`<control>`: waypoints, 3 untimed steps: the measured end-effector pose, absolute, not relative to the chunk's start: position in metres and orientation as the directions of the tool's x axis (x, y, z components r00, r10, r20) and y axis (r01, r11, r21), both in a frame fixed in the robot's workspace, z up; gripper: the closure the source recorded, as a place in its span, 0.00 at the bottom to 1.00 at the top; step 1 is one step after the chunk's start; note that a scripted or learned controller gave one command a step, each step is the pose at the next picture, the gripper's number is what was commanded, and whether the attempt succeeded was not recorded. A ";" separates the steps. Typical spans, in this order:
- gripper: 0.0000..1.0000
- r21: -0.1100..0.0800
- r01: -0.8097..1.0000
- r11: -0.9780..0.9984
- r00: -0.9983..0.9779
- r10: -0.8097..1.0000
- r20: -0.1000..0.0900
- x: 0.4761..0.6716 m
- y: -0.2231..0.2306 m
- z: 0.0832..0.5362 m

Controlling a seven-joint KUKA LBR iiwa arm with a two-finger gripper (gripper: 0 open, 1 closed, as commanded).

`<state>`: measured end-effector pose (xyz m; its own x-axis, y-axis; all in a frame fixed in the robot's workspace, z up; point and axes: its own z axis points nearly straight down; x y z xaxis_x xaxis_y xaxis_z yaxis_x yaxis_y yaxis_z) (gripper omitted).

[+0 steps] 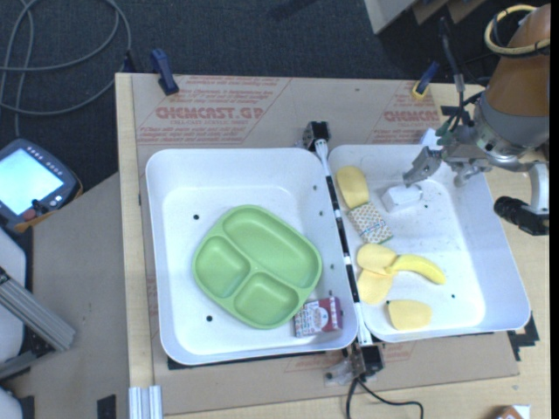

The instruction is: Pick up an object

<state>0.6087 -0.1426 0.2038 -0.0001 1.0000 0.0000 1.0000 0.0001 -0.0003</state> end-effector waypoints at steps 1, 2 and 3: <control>0.00 -0.002 1.000 0.001 -0.001 1.000 0.001 0.550 -0.087 0.184; 0.00 0.001 1.000 -0.002 0.002 1.000 -0.002 0.517 -0.134 0.091; 1.00 0.002 1.000 -0.001 0.001 1.000 -0.001 0.517 -0.133 0.100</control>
<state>0.5170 -0.1331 0.0998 0.0014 1.0000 -0.0011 1.0000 -0.0014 0.0020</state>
